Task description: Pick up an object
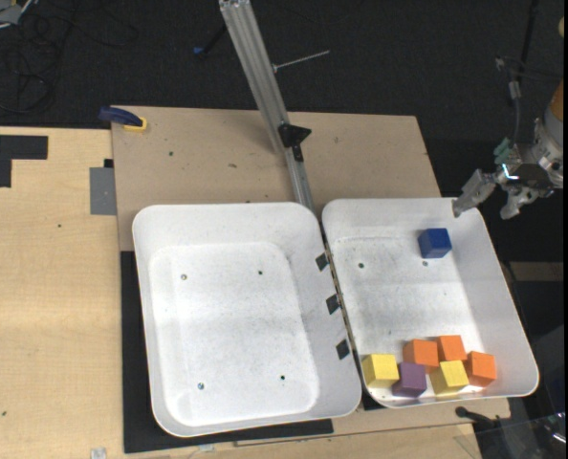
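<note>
Gripper [491,191] released, fingers spread, holding nothing, just outside right white plastic bin [513,299] far corner | small blue cube [435,243] inside bin near that corner | orange, yellow, purple blocks [429,363] clustered at near edge

The pincer [494,192] is small and blurred, its arm [552,132] cut off at the right edge.

Two bins sit side by side on a bench [54,285]. In the right bin [494,280], one cube [435,243] lies alone near the far edge, well apart from a cluster of cubes [429,363] at the near edge. The gripper [494,187] is just outside that bin's far right corner. Behind both bins, a metal rail [265,89] slants away.
</note>
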`<state>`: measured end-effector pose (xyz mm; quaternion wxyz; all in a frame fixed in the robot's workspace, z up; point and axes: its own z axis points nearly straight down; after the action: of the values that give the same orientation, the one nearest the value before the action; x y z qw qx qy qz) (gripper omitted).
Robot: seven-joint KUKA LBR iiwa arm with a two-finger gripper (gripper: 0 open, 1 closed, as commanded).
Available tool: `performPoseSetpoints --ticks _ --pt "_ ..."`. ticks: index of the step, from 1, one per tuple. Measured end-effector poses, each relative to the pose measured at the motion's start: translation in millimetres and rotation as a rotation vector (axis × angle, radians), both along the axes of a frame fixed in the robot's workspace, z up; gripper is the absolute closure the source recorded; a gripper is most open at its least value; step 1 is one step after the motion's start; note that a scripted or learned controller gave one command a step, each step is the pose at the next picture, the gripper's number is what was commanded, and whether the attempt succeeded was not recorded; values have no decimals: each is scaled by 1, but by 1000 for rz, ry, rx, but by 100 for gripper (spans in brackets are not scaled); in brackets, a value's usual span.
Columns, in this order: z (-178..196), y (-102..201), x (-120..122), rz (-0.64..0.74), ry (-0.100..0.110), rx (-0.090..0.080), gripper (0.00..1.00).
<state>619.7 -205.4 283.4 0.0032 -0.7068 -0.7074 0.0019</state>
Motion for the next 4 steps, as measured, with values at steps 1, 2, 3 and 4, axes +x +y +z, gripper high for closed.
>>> performPoseSetpoints --ticks 1,2,3,4 --pt "3 1 1 3 -4 -2 0" --pt "-49 9 6 3 0 0 0" --pt "-114 7 4 0 1 0 0" --pt "-177 6 -3 -2 2 1 0"
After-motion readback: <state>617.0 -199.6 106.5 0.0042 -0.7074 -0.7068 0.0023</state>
